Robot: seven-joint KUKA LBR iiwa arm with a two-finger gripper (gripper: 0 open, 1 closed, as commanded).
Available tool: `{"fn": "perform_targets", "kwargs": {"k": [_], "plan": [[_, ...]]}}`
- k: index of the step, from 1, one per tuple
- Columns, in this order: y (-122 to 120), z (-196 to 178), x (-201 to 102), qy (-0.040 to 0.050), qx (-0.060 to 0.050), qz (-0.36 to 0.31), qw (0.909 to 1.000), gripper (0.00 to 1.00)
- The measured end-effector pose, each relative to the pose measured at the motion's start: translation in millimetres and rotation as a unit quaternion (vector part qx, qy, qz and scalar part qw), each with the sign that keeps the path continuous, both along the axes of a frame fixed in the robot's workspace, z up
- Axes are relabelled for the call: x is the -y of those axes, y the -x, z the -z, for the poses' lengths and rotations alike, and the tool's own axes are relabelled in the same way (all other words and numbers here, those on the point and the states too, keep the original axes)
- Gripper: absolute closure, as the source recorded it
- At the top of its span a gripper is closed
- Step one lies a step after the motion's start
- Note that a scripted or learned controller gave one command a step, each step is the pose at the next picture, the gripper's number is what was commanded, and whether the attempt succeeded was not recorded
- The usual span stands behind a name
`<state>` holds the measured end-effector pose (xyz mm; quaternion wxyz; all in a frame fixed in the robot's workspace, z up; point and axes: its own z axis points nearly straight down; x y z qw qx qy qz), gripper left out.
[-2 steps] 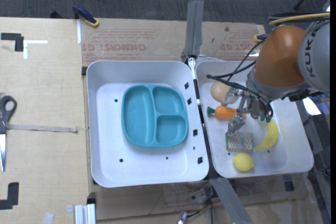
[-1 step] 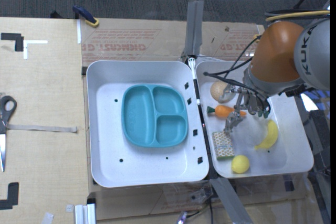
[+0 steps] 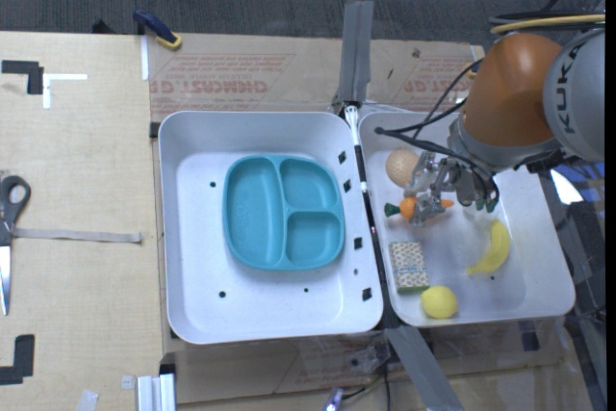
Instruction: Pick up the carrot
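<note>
Looking down on the right bin (image 3: 539,303), I see the claw (image 3: 430,197) lowered right over the carrot (image 3: 412,205), which lies near the bin's left wall just below the egg (image 3: 401,166). I cannot tell how the claw is set (metal clutter hides it). By my reckoning, the grasp and lift are not yet done.

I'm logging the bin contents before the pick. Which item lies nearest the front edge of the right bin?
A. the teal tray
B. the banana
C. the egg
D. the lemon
D: the lemon sits lowest in the right bin, below the sponge and the banana; the egg lies toward the back.
</note>
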<state>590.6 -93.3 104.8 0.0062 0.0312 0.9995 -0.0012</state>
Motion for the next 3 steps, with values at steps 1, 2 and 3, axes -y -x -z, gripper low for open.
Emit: {"fn": "perform_targets", "kwargs": {"k": [1,2,3], "plan": [[22,-88,-67,-0.0018,-0.003,0.071,0.9975,1.00],[80,-87,-129,-0.0022,-0.005,0.096,0.9954,1.00],[78,-96,-129,-0.0022,-0.004,0.095,0.9955,1.00]]}}
